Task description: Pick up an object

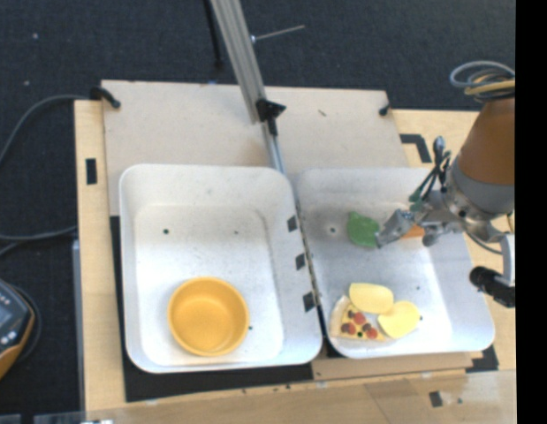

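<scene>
Down at six o'clock in the right bin (450, 321) lie a pizza slice (354, 323) and two yellow pieces (383, 307), while the yellow bowl (208, 315) sits alone in the left bin (202, 201). Up at the right bin's centre, the gripper (390, 230) is low beside the green object (363, 229), which lies at its nine o'clock, touching or nearly so. How the claw stands I cannot tell. To do this well, I'd say centre over the green piece, straddle it squarely, then close before lifting straight up.
</scene>
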`<move>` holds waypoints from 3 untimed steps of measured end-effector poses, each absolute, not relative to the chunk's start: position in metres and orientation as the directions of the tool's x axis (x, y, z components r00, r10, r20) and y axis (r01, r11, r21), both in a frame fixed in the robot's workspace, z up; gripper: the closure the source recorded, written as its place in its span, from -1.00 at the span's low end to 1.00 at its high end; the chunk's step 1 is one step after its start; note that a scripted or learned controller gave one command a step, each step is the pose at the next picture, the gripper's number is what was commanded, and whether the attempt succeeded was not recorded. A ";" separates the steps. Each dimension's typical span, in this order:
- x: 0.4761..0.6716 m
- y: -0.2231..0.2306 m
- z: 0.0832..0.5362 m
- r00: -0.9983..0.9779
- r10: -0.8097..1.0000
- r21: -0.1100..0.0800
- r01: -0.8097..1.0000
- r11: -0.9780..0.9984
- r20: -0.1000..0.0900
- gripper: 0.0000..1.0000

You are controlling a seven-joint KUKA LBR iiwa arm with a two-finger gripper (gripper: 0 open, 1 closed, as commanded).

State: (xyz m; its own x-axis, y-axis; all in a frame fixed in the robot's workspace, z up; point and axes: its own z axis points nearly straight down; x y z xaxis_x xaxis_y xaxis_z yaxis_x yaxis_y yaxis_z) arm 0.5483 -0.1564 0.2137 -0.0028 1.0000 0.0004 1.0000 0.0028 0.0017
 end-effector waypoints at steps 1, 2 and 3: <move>0.548 -0.156 0.214 -0.002 1.000 0.002 1.000 0.002 0.001 -1.00; 0.546 -0.150 0.156 0.001 1.000 -0.002 1.000 -0.001 0.000 -1.00; 0.545 -0.151 0.103 0.001 1.000 -0.004 1.000 -0.001 -0.001 -1.00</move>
State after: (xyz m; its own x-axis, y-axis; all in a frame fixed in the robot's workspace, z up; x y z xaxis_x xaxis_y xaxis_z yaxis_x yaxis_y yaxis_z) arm 0.5451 -0.1507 0.1033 0.0010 1.0000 -0.0009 1.0000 -0.0010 -0.0039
